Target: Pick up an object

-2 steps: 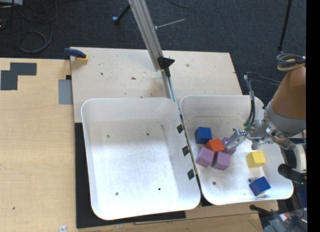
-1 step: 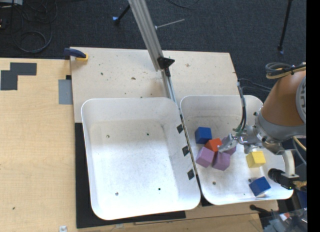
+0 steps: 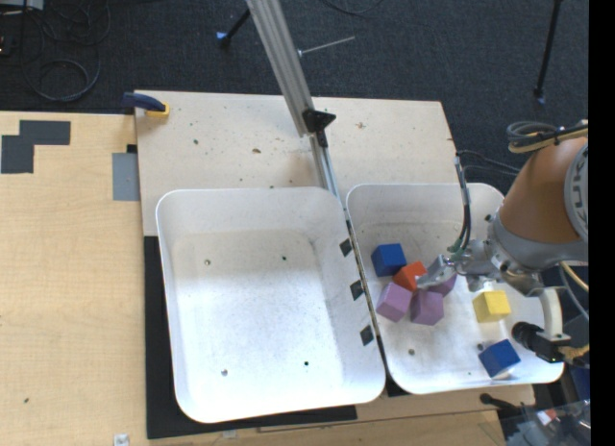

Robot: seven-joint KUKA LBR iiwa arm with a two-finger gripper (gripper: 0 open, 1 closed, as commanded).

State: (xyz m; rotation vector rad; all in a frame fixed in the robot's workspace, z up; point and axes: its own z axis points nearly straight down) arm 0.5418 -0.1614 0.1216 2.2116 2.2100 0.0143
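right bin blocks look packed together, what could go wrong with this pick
The tool sits over a tight cluster: the orange block touches two purple blocks, with a blue block close by. It may shove neighbours aside or pinch two at once. A nudged block could slide away, leaving an empty close.

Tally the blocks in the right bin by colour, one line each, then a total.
Blue blocks: 2
Purple blocks: 2
Orange block: 1
Yellow block: 1
Total: 6 blocks, all in the right bin.
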